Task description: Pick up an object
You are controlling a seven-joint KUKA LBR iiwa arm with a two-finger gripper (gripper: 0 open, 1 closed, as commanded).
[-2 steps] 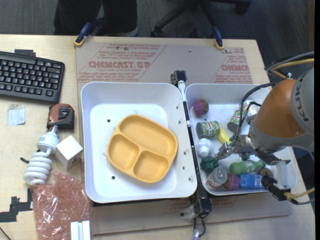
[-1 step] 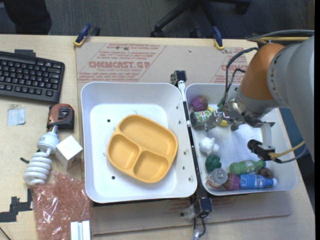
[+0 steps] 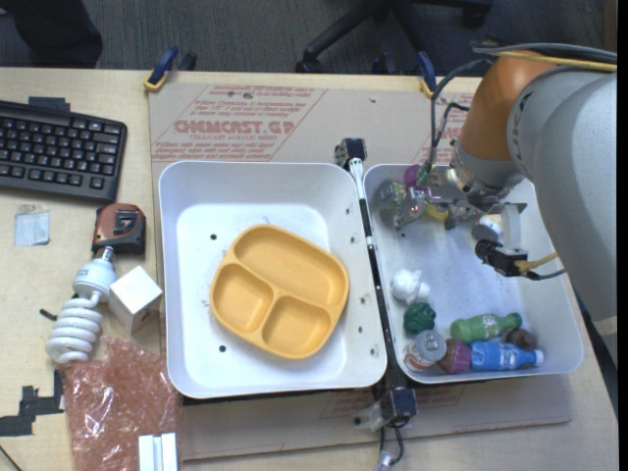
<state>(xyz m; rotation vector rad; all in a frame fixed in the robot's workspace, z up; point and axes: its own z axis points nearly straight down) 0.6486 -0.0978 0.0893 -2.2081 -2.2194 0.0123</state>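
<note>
Here, end effector low in right bin, grip state unclear, perhaps touching a greenish object, far corner.

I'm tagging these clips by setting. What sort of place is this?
Probably a robotics lab bench in an office-like room: a keyboard lies on the bench, office chair legs stand on carpet behind, and the arm's gripper reaches into a white bin.

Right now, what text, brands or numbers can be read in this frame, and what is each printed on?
"CHEMCAST GP": large red print on the brown board under the bins, read with some doubt.
Smaller red lines above and below it: too blurred to read.
Keyboard keys: too small to read.
Tape measure label: blurred.
Blue bottle label: unreadable.
</note>
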